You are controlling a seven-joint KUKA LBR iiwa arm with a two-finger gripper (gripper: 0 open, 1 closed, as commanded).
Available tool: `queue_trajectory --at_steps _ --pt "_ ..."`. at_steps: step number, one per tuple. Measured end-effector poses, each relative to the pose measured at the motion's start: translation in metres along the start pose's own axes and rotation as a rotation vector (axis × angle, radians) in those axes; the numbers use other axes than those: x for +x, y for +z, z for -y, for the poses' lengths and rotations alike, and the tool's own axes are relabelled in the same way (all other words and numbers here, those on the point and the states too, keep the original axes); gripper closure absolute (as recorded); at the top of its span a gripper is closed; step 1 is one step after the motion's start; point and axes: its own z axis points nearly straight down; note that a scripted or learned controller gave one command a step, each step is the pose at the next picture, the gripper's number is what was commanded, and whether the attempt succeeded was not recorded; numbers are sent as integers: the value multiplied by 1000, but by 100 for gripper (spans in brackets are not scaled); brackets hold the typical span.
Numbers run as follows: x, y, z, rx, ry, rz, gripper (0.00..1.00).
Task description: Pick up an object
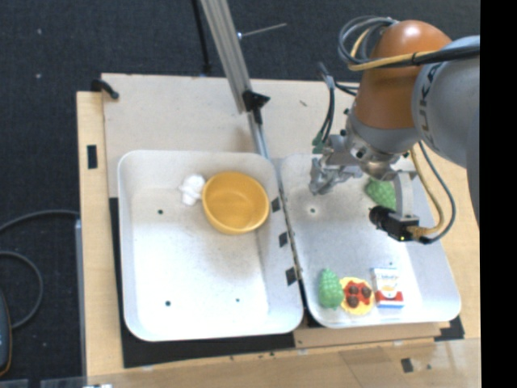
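Down front sat a green toy (pixel 329 288) and snack items (pixel 372 291), well below the claw (pixel 321 176) — hovering mid-approach, grip state unclear. Next it needed to drop onto one.

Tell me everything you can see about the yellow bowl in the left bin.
The round yellow bowl looks like smooth plastic, a deeper orange-yellow inside with a lighter rim. It sits upright, mouth up, with nothing visible in it, near the back of the left white bin, toward that bin's right side. A small white lumpy object lies against its left rim. The gripper is over the other bin, apart from the bowl.
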Motion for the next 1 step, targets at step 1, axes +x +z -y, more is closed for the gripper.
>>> queue_trajectory --at_steps 1 --pt "53 8 6 0 0 -1 100"
